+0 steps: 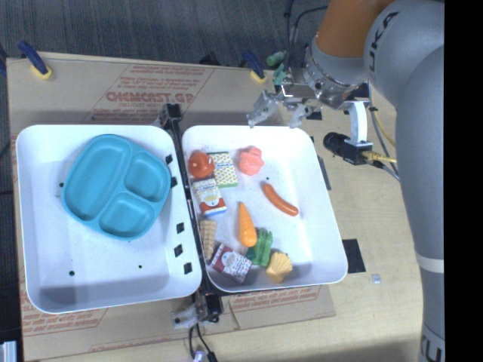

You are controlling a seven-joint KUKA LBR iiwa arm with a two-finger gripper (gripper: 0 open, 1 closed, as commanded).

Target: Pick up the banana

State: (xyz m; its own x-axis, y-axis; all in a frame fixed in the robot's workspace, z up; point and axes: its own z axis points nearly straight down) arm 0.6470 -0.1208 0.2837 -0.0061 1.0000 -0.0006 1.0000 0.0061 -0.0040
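The right bin (321, 202) holds several toy foods. A small pale yellow ridged piece (278, 265) lies near its front rim, beside a green item (263, 246); I cannot tell for sure that it is the banana. My gripper (280, 115) hangs over the bin's far rim, well away from that yellow piece. Its two clear fingers are spread apart, open, with nothing between them.
Also in the right bin are a red tomato (200, 164), a pink item (250, 159), a sausage (279, 199), a carrot (246, 225), a cone (208, 238) and small cartons (210, 196). The left bin (45, 262) holds a blue divided plate (117, 185).
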